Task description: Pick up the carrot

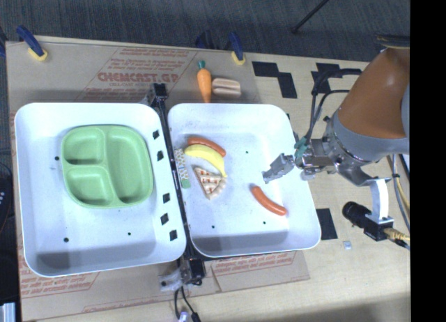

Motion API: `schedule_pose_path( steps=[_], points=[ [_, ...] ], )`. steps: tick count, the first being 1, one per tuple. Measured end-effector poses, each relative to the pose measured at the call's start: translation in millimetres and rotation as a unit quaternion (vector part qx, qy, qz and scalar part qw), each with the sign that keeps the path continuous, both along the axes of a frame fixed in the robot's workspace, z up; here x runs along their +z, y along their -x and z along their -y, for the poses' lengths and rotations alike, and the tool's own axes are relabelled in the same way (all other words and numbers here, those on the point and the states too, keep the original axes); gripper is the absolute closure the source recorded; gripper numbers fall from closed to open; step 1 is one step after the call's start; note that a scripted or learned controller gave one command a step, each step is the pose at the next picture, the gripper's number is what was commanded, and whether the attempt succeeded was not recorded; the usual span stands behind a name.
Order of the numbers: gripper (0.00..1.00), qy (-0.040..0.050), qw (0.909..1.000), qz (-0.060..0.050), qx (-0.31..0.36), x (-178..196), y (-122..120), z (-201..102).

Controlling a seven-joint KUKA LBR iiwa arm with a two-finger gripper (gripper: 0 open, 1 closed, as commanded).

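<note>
The carrot (203,83), orange with a green top, lies on the cardboard just behind the right bin's (296,209) far rim, outside both bins. My gripper (277,169) hangs low over the right side of the right bin, well in front of and to the right of the carrot, a little above a sausage (268,201). It touches neither of them.
A small bun-like toy (226,88) sits right beside the carrot. In the right bin lie a second sausage (206,144), a banana (207,155) and a pizza slice (210,181). The left bin (35,230) holds a green divided plate (108,165). Clamps (237,52) stand at the back edge.
</note>
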State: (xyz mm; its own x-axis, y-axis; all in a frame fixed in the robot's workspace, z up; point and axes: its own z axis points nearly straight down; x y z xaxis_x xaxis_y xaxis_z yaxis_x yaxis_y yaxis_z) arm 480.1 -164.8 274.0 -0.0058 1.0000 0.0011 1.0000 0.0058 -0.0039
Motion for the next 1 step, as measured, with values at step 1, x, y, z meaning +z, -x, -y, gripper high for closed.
schedule_pose_path(
  steps=[1],
  points=[
    [0.0, 0.0002, 0.9989, 0.0, 0.048, -64.4, -30.0, -72.9]
  ],
)
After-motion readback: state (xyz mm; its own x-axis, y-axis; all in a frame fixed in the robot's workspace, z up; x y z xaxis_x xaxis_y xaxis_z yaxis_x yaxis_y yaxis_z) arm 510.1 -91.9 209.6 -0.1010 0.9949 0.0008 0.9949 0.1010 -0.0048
